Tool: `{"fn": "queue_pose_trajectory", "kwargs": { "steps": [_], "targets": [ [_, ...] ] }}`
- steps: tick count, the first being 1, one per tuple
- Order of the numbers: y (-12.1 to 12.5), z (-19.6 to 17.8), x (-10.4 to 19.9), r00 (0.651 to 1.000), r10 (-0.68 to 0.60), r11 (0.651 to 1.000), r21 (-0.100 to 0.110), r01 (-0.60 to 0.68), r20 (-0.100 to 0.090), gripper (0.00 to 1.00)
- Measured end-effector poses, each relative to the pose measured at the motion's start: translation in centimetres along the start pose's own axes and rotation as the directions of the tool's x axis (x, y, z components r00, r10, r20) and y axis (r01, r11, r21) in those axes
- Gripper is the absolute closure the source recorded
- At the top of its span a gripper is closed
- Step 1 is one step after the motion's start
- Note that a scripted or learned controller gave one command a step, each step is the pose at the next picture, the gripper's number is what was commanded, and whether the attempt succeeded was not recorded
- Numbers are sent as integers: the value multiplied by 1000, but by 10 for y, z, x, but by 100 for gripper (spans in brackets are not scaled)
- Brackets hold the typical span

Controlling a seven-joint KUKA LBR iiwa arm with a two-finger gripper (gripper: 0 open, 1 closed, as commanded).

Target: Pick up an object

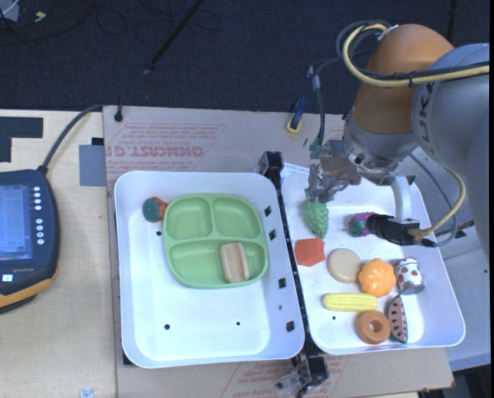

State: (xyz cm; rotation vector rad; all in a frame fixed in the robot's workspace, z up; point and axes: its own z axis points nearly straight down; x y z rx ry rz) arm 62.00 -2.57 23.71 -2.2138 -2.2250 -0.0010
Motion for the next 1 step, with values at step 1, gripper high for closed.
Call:
{"fn": "queue_pose_trajectory", "kwargs": {
  "steps": [1],
  "targets": [
    [7,6,5,1000,4,1000,1,-4,3,100]
  ]
}}
